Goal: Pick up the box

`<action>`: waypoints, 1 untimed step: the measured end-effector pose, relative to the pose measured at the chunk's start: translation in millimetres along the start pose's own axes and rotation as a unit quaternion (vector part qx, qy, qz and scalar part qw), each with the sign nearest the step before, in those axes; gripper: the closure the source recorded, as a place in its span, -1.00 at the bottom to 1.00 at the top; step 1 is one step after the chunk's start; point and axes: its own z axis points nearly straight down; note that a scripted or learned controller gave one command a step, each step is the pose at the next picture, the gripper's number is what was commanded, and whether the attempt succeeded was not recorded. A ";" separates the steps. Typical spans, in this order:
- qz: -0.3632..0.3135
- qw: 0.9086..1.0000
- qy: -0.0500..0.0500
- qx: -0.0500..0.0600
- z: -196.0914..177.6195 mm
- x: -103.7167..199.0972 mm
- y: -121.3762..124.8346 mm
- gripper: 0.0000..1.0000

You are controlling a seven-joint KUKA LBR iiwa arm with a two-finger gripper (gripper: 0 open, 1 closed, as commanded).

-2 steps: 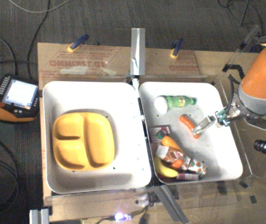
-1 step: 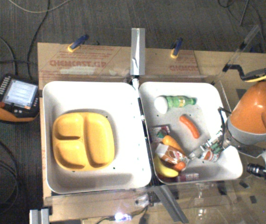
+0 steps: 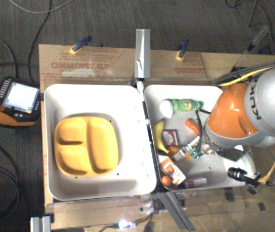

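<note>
The box (image 3: 172, 171) is a small orange and white carton lying flat near the front left corner of the right bin (image 3: 214, 170). My gripper (image 3: 189, 151) hangs low over the middle of that bin, just behind and to the right of the box, apart from it. The grey and orange arm (image 3: 234, 117) covers the bin's right half. Nothing is visibly held.
Around the gripper lie a banana (image 3: 159, 135), a small dark red packet (image 3: 171, 138), an orange carrot (image 3: 192, 126), a green bottle (image 3: 181, 105) and a marker (image 3: 194, 181). A yellow divided plate (image 3: 85, 145) sits in the left bin (image 3: 55, 100). A teach pendant (image 3: 15, 102) lies on the floor at left.
</note>
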 end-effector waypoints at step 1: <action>0.184 0.983 0.005 0.009 -97.7 -60.4 91.1 -1.00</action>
